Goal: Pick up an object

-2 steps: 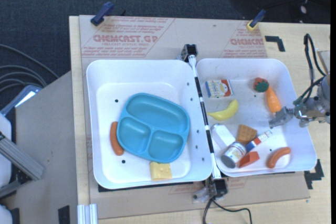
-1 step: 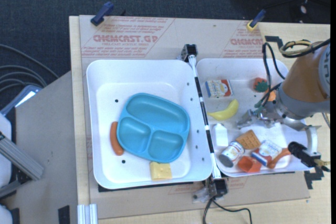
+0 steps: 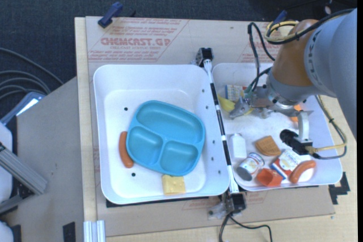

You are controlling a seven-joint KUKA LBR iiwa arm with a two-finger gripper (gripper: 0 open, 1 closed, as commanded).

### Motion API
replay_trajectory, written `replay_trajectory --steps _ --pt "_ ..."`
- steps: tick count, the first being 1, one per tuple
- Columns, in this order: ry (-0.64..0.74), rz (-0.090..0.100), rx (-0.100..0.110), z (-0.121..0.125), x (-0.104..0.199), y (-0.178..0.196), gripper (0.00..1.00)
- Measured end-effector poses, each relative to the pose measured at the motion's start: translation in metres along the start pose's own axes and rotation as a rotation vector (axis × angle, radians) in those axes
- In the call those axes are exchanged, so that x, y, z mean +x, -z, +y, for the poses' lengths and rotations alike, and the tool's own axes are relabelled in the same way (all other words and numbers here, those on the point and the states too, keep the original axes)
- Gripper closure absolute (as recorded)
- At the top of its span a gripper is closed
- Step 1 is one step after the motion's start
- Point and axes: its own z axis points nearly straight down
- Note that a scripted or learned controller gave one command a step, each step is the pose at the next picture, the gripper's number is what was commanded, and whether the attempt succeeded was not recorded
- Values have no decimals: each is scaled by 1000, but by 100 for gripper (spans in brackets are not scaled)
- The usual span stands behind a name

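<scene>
Where board (image 3: 136, 42) reads "CHEMCAST GP" in red, gripper (image 3: 245, 109) over right bin (image 3: 334, 139), grip state can't tell

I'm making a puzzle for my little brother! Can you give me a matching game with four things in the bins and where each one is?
Things:
1. blue tray
2. hot dog
3. yellow cheese block
4. claw

Places:
A. along the near wall of the left bin, just below the tray
B. in the right bin, low near its left side
C. middle of the left bin
D. left bin, right by the tray's left edge

Pairs: 1-C, 2-D, 3-A, 4-B
</scene>
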Motion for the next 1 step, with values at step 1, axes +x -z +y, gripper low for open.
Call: replay_trajectory --steps 1 --pt "1 -1 0 0 0 10 100"
